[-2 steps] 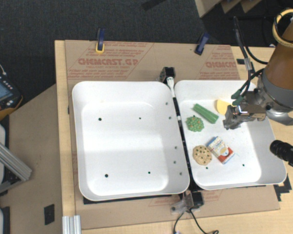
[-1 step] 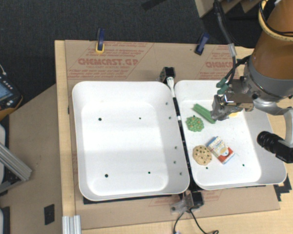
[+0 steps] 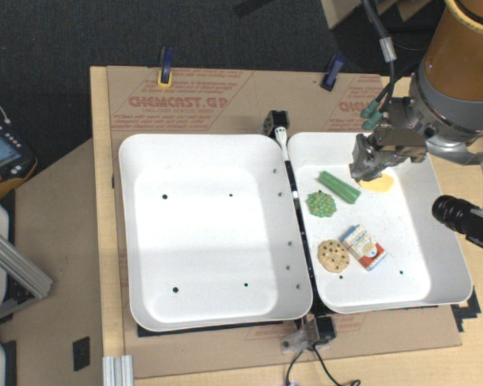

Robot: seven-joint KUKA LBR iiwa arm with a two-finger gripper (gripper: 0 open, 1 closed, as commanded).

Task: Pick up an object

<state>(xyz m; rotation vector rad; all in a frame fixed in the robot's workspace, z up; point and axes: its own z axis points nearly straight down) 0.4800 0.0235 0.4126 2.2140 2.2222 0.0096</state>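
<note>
The right bin [image 3: 435, 284] is the landmark here, a shallow white tray sitting on a cardboard-covered bench [image 3: 225, 95] and touching the left bin [image 3: 145, 215] along its left wall. Inside the right bin lie five small items. A green stick-shaped piece [image 3: 339, 186] rests tilted in the upper middle of the bin, and just below its left end sits a round green bumpy object [image 3: 322, 204], close to the bin's left wall. Farther toward the bin's near edge, a tan cookie with dark chips [image 3: 333, 256] lies next to a small carton in blue, white and red [image 3: 363, 246], the two almost touching. A flat yellow piece [image 3: 378, 184] shows near the bin's upper middle, partly covered by the arm's tool. The gripper [image 3: 365, 167] hangs over that upper part of the bin, right at the yellow piece and just beside the right end of the green stick; its dark fingers point down, but whether they are spread or closed cannot be told from this angle, and nothing is visibly held between them. The grey arm with its orange band [image 3: 467, 30] enters above the bin's right corner.
</note>
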